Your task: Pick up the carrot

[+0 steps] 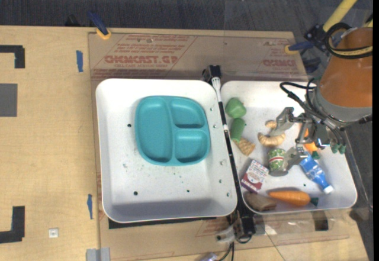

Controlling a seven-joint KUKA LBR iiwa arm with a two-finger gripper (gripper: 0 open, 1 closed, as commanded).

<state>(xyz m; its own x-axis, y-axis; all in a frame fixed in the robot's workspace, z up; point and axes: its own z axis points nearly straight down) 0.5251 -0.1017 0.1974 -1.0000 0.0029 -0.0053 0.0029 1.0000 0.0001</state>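
Orange carrot (289,197): one, right bin (349,195). Teal tray (173,130): one. Tool (294,125) state unclear.

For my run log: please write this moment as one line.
carrot: right bin, near edge | hand: above bin middle, apart from carrot | pick: not done

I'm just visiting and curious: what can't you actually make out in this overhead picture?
- Gripper: open or shut, lost among clutter.
- Brown lump beside the carrot: partly under the bin's rim, unidentifiable.
- Arm: cut off by the right edge.
- Small packet: print too small to read.
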